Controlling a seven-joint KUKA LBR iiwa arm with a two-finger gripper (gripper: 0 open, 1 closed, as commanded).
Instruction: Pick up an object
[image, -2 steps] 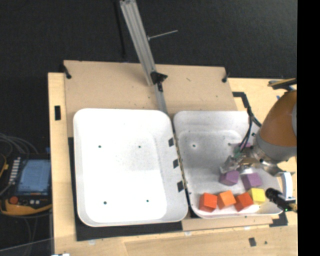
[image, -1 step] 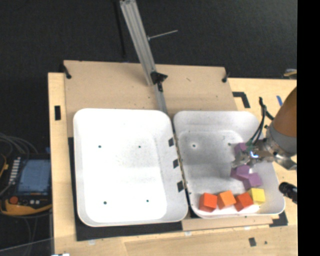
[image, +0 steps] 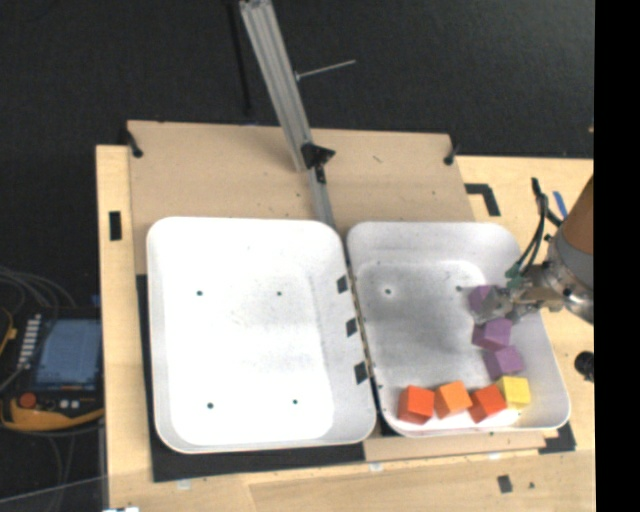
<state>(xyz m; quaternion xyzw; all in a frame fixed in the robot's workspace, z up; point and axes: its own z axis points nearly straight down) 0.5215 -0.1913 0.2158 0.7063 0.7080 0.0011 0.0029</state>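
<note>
**White bins, coloured blocks, tool low over the purple cluster**

White right bin (image: 420, 250) taken as landmark. Inside it, along its near wall: two orange blocks (image: 436, 401), a red block (image: 488, 402) and a yellow block (image: 516, 390), packed in a row, probably because the curved floor lets loose pieces slide to the lowest edge. Just above that row, toward the bin's right wall: three purple blocks (image: 497, 334) stacked loosely in a short column, touching or nearly so. Tool (image: 522, 295) positioned at the top of that column, beside the uppermost purple block, reaching in over the bin's right wall; likely placed there to try for a purple piece as the object to pick up. State of the tool: cannot tell, too small and blurred to judge; no block seen lifted. Left of the landmark, touching it along a clipped seam: left bin (image: 250, 240), white, bearing only a few dark dots. Both bins resting on a tan table (image: 290, 150).
</note>
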